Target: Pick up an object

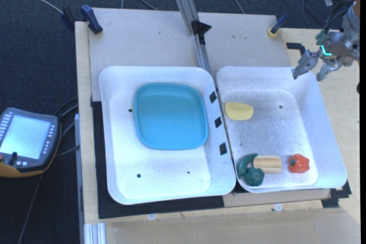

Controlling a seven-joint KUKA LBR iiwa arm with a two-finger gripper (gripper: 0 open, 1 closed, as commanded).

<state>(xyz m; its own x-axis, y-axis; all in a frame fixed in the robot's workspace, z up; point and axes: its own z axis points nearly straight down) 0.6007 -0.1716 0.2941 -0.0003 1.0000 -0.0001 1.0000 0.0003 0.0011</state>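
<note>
Camera view looks down at a slant on two white bins sitting side by side on the bench; the left bin (117,140) has a teal square plate (171,116) lying flat in the middle; the right bin (320,123) has all the small stuff: a yellow piece (239,111) near its upper left, then along the bottom edge a dark green vegetable (250,169), a tan block (267,164) touching it, and a red pepper (298,163) just beside the block. The gripper (314,67) hangs over the right bin's upper right rim, well away from the objects; its two fingers are spread apart with nothing between them. A teach pendant (26,140) sits off to the left on the floor; blue clamp (91,19) at the board's top left corner.
</note>
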